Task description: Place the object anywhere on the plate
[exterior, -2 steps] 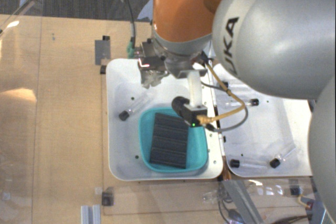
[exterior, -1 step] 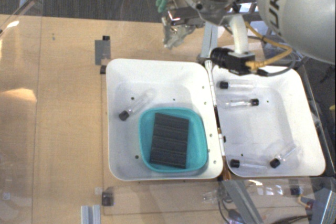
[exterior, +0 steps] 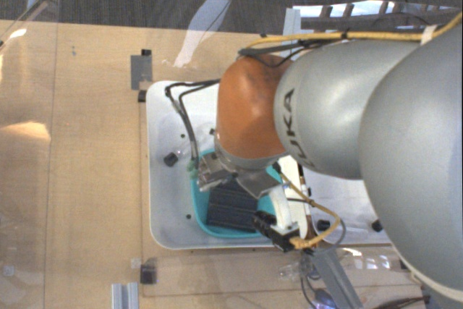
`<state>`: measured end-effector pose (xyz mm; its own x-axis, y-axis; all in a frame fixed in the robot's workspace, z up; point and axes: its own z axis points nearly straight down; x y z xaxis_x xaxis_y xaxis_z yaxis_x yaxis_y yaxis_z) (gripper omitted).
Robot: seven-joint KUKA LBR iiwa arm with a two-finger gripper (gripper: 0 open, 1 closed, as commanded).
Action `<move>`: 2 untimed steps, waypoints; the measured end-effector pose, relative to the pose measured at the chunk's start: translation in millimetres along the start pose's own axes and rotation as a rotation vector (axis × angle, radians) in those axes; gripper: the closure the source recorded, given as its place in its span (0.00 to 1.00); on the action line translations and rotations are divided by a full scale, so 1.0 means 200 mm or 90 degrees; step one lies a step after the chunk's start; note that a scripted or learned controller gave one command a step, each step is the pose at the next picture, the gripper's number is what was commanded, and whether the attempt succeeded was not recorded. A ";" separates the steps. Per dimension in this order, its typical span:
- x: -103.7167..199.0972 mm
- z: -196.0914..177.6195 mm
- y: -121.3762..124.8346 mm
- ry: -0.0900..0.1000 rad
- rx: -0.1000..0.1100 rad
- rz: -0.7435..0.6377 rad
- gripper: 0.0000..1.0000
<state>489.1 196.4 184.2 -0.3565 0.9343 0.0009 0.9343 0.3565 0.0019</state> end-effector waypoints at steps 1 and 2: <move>-0.20 -1.08 0.12 -0.001 -0.008 -0.050 1.00; -0.07 -0.60 0.20 -0.001 -0.002 -0.110 1.00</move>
<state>531.3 198.1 304.4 -0.5124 0.8588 -0.0006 0.8588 0.5124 0.0052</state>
